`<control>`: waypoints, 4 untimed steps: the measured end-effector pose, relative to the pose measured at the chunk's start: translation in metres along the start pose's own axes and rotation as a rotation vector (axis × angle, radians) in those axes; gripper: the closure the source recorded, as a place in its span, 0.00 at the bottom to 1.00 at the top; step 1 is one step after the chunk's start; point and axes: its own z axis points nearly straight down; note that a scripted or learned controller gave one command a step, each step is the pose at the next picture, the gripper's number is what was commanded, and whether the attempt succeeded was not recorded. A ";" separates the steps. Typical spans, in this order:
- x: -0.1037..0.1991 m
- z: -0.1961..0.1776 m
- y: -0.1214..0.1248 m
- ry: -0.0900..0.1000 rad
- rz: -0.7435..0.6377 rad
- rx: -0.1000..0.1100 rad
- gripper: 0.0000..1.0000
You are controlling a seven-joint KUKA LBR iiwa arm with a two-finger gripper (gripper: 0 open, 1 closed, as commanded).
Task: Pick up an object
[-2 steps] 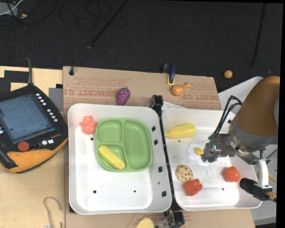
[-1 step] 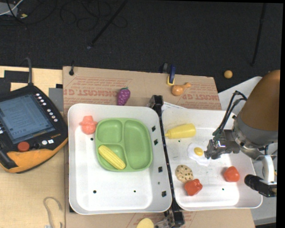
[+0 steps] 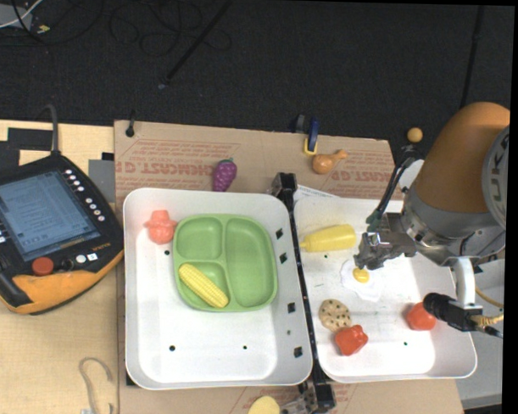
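The small yellow-and-white toy lies in the right bin, directly under the gripper. Whether the fingers are apart or together I cannot tell. The low, small toy could slip out, or the yellow piece nearby get nudged.

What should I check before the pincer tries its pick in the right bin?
1. Pincer over a target: ok; it hangs directly above the small yellow and white fried-egg toy.
2. Finger state: cannot tell; the tips merge with the toy.
3. Toy held: not ok; nothing seen between the fingers.
4. Neighbours apart: ok; the yellow plastic banana-shaped toy lies up-left, and the round speckled cookie below, both separate from the egg.
5. Room from the wall: ok; the egg sits inside the shallow white right bin, away from its rim.
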 end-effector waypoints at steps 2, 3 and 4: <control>0.029 -0.004 0.058 -0.001 -0.001 0.001 1.00; 0.034 -0.006 0.053 -0.001 0.002 0.003 1.00; 0.033 0.014 0.051 -0.001 0.002 0.005 1.00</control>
